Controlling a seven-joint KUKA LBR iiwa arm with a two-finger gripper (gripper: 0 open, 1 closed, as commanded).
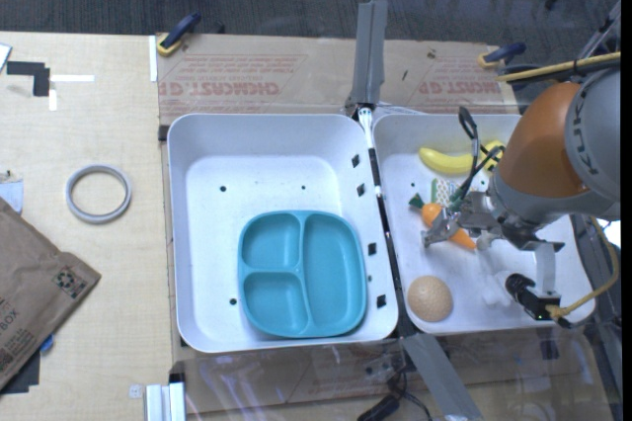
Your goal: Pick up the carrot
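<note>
The carrot [433, 212] is orange with a green top and lies in the right bin [395, 211], below the banana. Its orange body shows on both sides of my gripper [449, 227], which sits low over the carrot's middle and hides that part. The grey arm with its orange band [533, 152] reaches in from the right. The carrot looks to be resting on the bin floor.
A yellow banana [446, 159] lies just behind the carrot. A tan egg-shaped object [430, 297] sits near the right bin's front wall. The left bin [197, 211] holds a teal divided plate [301, 273]. A tape ring [99, 193] lies on the bench at the left.
</note>
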